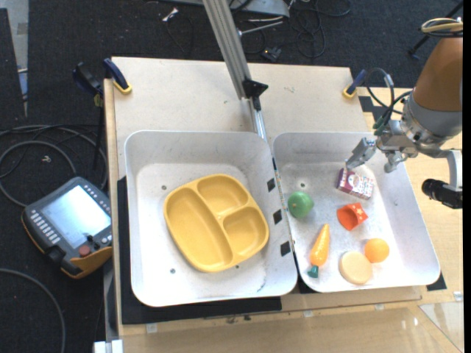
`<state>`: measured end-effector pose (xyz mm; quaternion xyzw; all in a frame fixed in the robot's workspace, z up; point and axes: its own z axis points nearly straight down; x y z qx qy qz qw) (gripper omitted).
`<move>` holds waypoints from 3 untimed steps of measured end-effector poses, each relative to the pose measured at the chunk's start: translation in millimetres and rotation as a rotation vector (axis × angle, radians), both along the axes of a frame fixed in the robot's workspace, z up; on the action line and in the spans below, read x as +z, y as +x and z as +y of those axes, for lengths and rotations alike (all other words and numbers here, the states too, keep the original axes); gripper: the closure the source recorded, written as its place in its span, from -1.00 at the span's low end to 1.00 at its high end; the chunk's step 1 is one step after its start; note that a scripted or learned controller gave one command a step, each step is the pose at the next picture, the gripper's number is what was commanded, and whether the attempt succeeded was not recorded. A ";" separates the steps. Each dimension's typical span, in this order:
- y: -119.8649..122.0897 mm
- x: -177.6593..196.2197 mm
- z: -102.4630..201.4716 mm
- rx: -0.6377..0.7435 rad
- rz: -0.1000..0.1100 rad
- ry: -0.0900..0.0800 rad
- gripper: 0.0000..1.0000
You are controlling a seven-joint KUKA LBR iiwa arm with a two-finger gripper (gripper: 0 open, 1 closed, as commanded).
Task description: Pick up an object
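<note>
— What did the arm (pixel 440 87) look like?
— It was grey at the wrist, with a broad orange band above, toward one o'clock.
— And the end?
— The gripper (pixel 375 157) was pale grey metal with slim jaws and looping cables.

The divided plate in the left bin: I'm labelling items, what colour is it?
Yellow; the divided plate shows in the camera view.

Small toys (pixel 352 215) in right bin (pixel 416 219)

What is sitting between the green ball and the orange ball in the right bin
In the camera view, the red-orange cup lies between the green ball and the orange ball; the carrot sits just below that line.
</note>
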<state>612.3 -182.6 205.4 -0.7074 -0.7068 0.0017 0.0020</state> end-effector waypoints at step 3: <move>-1.2 -73.7 -0.2 0.000 -0.008 -0.002 1.00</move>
